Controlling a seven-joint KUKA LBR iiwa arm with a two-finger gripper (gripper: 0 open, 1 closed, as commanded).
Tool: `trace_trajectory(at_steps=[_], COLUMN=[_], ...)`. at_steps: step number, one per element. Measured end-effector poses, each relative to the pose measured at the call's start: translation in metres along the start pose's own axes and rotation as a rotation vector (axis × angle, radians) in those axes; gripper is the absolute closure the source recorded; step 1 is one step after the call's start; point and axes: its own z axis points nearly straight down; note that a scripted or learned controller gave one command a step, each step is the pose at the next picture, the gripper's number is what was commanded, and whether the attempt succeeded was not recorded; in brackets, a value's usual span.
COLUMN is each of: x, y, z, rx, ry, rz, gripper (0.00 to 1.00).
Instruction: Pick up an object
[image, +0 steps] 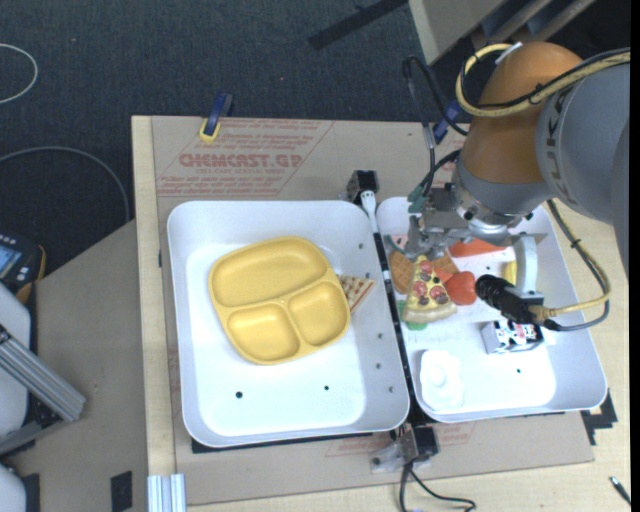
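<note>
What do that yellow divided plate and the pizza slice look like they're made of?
The yellow divided plate looks like moulded plastic: uniform colour, soft sheen, rounded compartments. The pizza slice seems a toy, probably plastic or rubber, with flat painted-looking toppings; the material is uncertain.

Toys (432, 285) crowded beneath arm (510, 130)

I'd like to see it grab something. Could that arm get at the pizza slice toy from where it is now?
Probably yes. The gripper hangs in the right bin, just above the pizza slice toy, whose top lies uncovered. A red toy touches its right side and might crowd the fingers.
</note>
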Motion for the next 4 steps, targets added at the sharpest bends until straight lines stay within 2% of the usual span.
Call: trace_trajectory(at_steps=[1, 3, 4], x=[0.055, 0.037, 0.047], y=[0.016, 0.018, 0.016], z=[-0.019, -0.006, -0.02], rx=[-0.001, 0.007, 0.001], ry=[0.001, 0.0, 0.0], rz=[0.0, 0.005, 0.003], gripper=[1.0, 1.0, 1.0])
